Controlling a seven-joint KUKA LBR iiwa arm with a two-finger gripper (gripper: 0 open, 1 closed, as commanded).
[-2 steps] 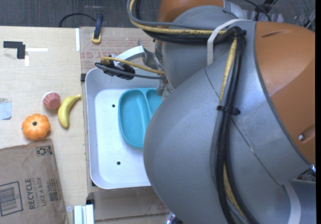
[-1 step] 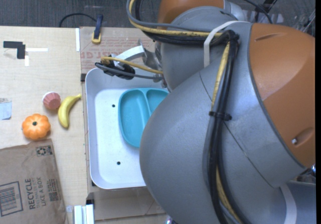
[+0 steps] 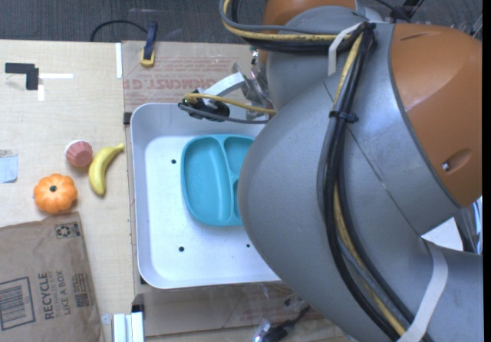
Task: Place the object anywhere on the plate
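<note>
Standing beside the surface (image 3: 61, 103), one sees the grey arm (image 3: 345, 202) reach in from the right, its bulk covering the right half of the white bin (image 3: 157, 256). An orange cap tops the arm, and yellow and black cables (image 3: 253, 26) loop over its upper joint. A blue divided plate (image 3: 207, 179) lies flat in the bin, with its left compartment in full sight and its right side hidden under the arm. Nothing rests on the part of the plate that shows. Three small things lie on the bare wood left of the bin, well apart from the plate: a yellow banana (image 3: 102, 168), a pinkish round fruit (image 3: 79, 154) touching its upper end, and an orange pumpkin (image 3: 54, 193) just below them. Which of these is the task's object cannot be told. A sheet of brown cardboard (image 3: 42, 279) printed "RECYCLE" lies at lower left. A clamp (image 3: 149, 53) with a yellow jaw grips the surface's far edge.
</note>
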